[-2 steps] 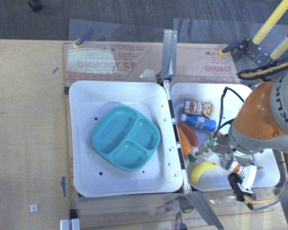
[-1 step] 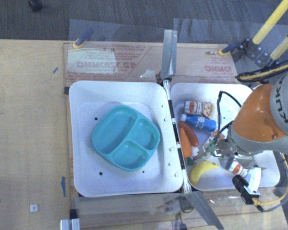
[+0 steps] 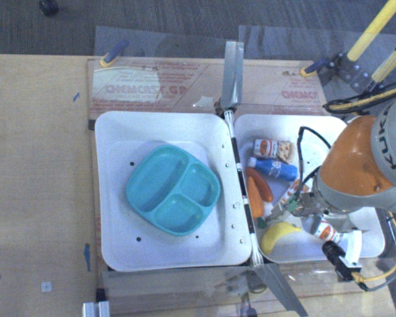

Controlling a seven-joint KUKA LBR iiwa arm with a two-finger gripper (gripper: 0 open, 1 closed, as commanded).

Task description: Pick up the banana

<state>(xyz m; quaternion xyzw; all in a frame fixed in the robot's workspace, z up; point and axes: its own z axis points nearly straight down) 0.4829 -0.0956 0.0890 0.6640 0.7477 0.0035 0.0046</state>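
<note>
The yellow banana (image 3: pixel 278 237) lies in the right bin (image 3: pixel 317 125), near the front left corner. My gripper (image 3: pixel 285 208) hangs just above and behind the banana, at the end of the grey arm with the orange band (image 3: pixel 356 160). The arm's bulk covers the bin's right half. Nothing shows as held.
Two orange carrot-like pieces (image 3: pixel 259 189) lie left of the gripper along the bin wall. A blue bottle (image 3: pixel 275 170) and a small printed packet (image 3: pixel 274 148) sit behind them. A small red-and-white bottle (image 3: pixel 325 232) lies right of the banana. A teal divided plate (image 3: pixel 173 189) lies in the left bin (image 3: pixel 119 243).
</note>
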